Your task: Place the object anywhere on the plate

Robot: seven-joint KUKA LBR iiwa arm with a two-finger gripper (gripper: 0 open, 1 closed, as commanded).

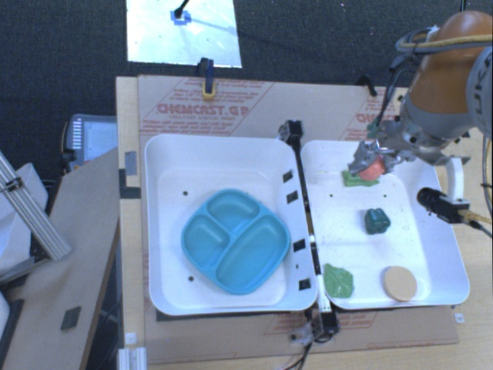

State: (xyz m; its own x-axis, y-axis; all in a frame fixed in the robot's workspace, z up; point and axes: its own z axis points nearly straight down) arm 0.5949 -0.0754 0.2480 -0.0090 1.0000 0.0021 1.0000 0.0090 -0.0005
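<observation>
Nearest the camera, along the front edge of the right bin (451,284), sit a crumpled green piece (337,280) in the front-left corner and a flat tan disc (400,283) just to its right, the two apart from each other. A little farther back, near the middle of that bin, rests a small dark teal lump (377,220), standing clear of everything else.

The left bin (166,206) holds the blue plate (234,240) — a divided tray with three compartments, sitting roughly in the centre and turned at an angle. Nothing lies on it.

At the back of the right bin the grey arm with its orange band reaches in from the right, and the gripper (371,163) points down over an orange-red object (370,170) that lies on a light green flat piece (354,179). The fingers are closed around the orange-red object — it shows between them, pinched at the top. I cannot tell whether it is lifted off the green piece or touching it.

So the task's thing is in the right bin's rear part, well apart from the plate in the other bin.
</observation>
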